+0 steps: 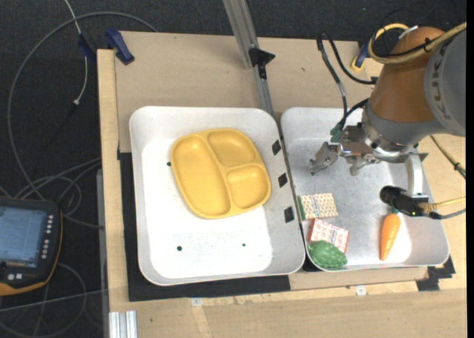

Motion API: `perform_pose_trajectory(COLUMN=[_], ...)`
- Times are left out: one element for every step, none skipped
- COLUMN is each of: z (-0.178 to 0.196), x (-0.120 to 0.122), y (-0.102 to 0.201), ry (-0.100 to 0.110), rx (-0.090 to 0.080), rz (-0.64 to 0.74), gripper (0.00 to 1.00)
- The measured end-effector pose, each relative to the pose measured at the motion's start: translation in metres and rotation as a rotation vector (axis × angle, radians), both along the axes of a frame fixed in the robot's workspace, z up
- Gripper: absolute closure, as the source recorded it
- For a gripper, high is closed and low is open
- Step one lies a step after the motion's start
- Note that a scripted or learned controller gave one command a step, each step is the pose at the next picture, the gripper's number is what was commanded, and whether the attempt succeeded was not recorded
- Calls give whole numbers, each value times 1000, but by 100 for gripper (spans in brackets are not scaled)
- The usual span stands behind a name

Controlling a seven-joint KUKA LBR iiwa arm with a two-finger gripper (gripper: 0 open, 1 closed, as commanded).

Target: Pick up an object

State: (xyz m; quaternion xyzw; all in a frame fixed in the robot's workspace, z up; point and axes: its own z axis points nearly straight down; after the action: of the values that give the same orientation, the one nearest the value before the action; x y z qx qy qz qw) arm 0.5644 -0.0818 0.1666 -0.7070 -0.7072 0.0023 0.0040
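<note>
Arm (pixel 415 84) enters from upper right of frame, grey body w/ orange band above wrist, angled down-left. Wrist sits right of center, mid-height. Pincer (pixel 341 162) points toward lower left, its two fingers (pixel 321 160) spread apart, nothing between them. Black cables run along the arm's upper side.

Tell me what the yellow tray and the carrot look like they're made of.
Tray: likely moulded plastic, an even yellow with a soft sheen and rounded compartment walls. Carrot: probably a plastic toy, a smooth uniform orange with a faint highlight; too small to be sure.
</note>
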Motion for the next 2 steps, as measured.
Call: perform_pose_trajectory(z=[-63,-48], x=[-4,-2], y=[4,3], ry=[1,-9], rx=[0,-1], rz=[0,0], gripper=[0,100])
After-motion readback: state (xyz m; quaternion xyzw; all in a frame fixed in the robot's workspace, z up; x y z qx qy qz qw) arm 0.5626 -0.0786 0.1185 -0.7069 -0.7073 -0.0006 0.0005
